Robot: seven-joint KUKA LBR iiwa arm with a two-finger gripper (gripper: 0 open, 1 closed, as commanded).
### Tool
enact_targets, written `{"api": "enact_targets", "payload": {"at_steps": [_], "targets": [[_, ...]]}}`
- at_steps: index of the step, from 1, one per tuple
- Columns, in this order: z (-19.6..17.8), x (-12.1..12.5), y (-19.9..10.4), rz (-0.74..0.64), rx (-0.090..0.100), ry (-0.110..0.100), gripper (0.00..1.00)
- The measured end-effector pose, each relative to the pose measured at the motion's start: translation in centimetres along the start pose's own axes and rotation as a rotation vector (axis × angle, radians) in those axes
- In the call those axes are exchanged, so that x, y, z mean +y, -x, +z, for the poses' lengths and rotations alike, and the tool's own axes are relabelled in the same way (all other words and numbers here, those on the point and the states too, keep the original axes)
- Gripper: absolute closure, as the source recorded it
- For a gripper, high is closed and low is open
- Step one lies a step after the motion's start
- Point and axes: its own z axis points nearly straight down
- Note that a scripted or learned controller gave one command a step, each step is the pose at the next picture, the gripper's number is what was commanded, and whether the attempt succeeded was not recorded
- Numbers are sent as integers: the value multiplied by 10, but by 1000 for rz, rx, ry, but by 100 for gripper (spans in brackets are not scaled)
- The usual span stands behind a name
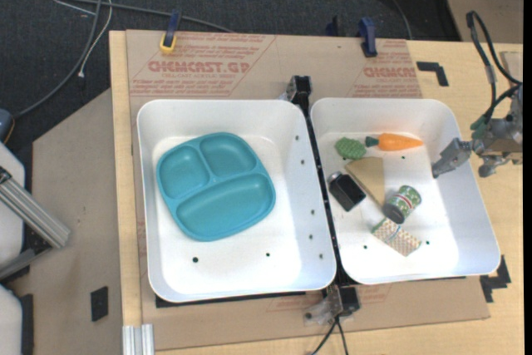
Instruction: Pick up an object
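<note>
1. Two white bins are sitting side by side on the counter (125,137); the right bin (474,220) is holding every candidate for picking.
2. Candidates: a toy carrot (397,142), a small can (402,203) lying on its side, a black block (347,190) and a patterned pouch (397,239).
3. The left bin (158,262) is holding a teal divided plate (216,184).
4. The hand (453,155) is hanging at the right bin's right rim, holding nothing; how wide it is set cannot be told.
5. The carrot is probably light, rigid plastic; gripping across its orange body is advised.
6. The can is likely to roll if nudged.
</note>
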Motion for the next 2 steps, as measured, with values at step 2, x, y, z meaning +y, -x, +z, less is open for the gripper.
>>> {"api": "enact_targets", "payload": {"at_steps": [2], "targets": [[34,4,-7,-4,-3,12,0]]}}
